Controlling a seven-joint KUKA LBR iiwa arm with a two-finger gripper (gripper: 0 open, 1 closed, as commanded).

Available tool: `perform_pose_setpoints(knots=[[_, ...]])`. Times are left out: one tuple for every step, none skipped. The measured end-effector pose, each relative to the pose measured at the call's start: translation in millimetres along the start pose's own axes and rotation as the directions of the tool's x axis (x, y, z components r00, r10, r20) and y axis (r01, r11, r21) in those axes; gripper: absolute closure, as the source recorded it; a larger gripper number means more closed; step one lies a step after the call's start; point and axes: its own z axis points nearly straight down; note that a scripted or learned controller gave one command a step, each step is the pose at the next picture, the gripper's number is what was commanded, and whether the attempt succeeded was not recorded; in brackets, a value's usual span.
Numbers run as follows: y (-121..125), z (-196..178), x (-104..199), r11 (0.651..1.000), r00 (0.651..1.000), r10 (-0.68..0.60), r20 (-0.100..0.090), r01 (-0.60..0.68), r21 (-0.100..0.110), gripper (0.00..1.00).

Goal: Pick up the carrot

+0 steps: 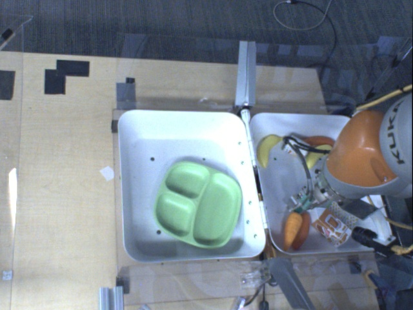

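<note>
Near the right bin's point(277, 173) six o'clock wall, we are risking our claw point(304, 202), whose state we cannot tell, nudging the carrot point(295, 230) against that wall.

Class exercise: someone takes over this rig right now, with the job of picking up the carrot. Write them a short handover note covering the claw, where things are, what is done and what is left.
Claw: low in the right bin, just above the carrot's leafy end; whether it is open or shut cannot be told.
Carrot: lying on the right bin's floor near the front edge, beside a small packet.
Left bin: holds a green divided tray.
Done: the arm is over the carrot.
Left: grip the carrot and lift it.
</note>
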Motion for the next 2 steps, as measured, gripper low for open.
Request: perform_pose_setpoints(knots=[[-27.5,11.2,-50.0,0.957,0.957,-0.292,-0.003,0.292,0.004,1.0],[-9.2,-146.9,-14.3,0.996,0.996,-0.091,-0.007,0.091,0.013,1.0]])
